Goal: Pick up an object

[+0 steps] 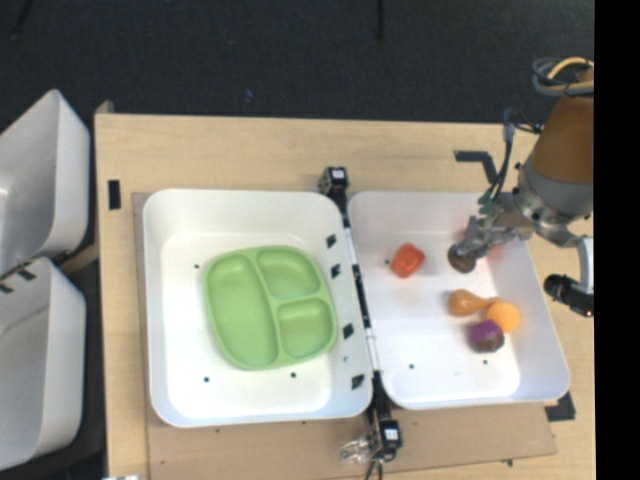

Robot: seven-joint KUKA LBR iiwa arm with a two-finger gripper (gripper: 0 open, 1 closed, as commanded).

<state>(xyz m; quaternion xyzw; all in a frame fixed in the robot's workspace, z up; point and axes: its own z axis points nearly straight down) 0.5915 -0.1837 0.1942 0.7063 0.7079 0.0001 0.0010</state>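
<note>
Two white bins (160, 268) were seen on the bench. In the right bin, a red object (406, 260) was found just left of the gripper (463, 258), whose state could not be told.

My claw (466, 254) hangs over the right bin (430, 368), just right of the red toy (406, 260).

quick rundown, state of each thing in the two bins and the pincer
green divided plate: flat in left bin, nothing on it
red piece: loose in right bin
orange pear-shaped piece: lying on its side
orange ball: touching purple piece
purple piece: loose
pincer: low over right bin, right of red piece
</note>
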